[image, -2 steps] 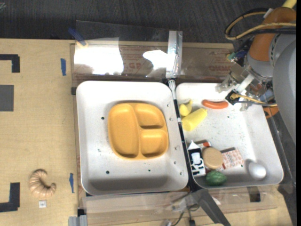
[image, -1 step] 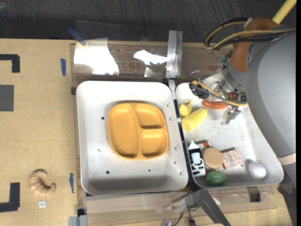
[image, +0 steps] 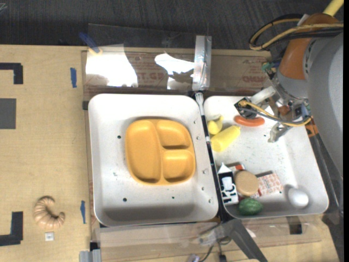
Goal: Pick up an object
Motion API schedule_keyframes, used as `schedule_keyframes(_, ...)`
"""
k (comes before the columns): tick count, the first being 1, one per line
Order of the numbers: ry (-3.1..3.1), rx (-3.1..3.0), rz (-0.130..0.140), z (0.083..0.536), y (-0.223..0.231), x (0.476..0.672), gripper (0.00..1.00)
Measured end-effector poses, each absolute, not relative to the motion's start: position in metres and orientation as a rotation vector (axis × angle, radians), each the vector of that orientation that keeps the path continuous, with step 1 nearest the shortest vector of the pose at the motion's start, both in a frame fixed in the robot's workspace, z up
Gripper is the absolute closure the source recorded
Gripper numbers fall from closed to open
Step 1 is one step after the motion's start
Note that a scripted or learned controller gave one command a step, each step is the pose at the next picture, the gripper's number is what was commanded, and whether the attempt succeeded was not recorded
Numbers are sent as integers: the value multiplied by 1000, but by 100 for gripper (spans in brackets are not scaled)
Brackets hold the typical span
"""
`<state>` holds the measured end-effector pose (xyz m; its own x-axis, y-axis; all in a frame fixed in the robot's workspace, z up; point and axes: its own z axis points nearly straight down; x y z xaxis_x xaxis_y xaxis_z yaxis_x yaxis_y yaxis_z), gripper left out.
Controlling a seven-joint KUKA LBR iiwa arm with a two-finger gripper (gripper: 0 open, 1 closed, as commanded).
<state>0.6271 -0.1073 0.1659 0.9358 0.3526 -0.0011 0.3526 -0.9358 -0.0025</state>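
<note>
Cardboard-topped table (image: 43, 146) carries two shallow white bins side by side, with dark carpet beyond. From my station I note the left bin (image: 103, 190) holds a yellow divided tray (image: 160, 150), and the right bin (image: 313, 171) holds the loose candidates: a yellow banana-shaped piece (image: 224, 137), an orange-red flat item (image: 250, 121), a round tan item (image: 246, 183), a green item (image: 250, 206), a pale egg-shaped item (image: 298, 196), a black-and-white packet (image: 227, 185) and a red-and-white wrapper (image: 269, 183). The end effector (image: 277, 131) hangs over the upper part of the right bin, close to the orange-red item; I cannot tell how it is set, and I see nothing carried beneath it. My judgement: the pick is not yet done, with approach, grasp and lift all outstanding. A curled tan object (image: 48, 212) lies apart on the table, left of the bins. Printing on the packet, the wrapper and the cardboard behind the bins is too small or blurred to read; no brand is legible.
</note>
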Motion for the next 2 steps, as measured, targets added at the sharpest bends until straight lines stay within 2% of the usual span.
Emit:
schedule_keyframes(1, -315, -3122, 10, 123, -120, 576, 0)
schedule_keyframes(2, -349, -3129, -26, 93, -94, 513, 0)
